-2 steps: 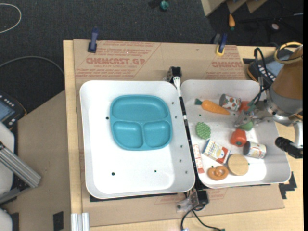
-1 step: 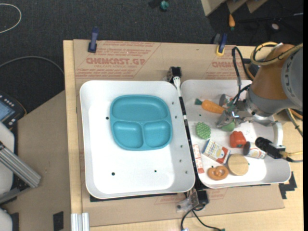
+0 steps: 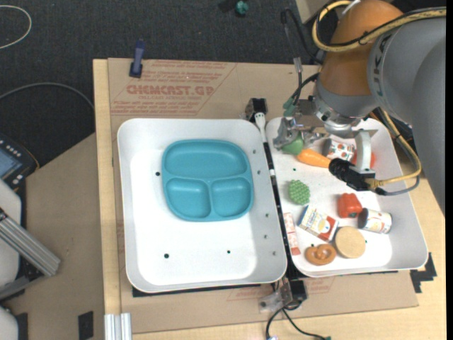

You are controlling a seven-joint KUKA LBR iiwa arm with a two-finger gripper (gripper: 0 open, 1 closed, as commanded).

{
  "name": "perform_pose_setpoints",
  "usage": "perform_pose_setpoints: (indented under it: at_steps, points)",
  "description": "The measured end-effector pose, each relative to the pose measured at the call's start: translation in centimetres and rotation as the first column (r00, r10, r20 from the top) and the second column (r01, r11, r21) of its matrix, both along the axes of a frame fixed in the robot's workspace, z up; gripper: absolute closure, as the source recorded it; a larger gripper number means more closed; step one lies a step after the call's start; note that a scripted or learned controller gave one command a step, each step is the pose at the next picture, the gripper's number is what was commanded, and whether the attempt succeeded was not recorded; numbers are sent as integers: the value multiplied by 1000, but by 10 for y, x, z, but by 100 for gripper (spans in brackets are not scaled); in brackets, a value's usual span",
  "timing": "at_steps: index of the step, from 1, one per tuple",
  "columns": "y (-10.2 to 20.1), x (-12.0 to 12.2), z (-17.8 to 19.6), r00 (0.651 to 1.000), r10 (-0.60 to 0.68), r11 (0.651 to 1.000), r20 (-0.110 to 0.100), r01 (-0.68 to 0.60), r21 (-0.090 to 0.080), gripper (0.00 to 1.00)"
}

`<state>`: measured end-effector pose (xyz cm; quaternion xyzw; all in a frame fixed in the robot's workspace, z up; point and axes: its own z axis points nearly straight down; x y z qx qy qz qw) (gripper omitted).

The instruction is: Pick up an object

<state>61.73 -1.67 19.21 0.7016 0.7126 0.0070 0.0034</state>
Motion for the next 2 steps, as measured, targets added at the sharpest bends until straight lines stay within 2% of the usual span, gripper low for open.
perform_pose_setpoints:
  at_steps: [1,2]
  points:
    - [26,-49,-3,1000,-12,1000,-20,12,-3,100]
    - [93,-113,57,1000,-8,1000,-15,8,-1,100]
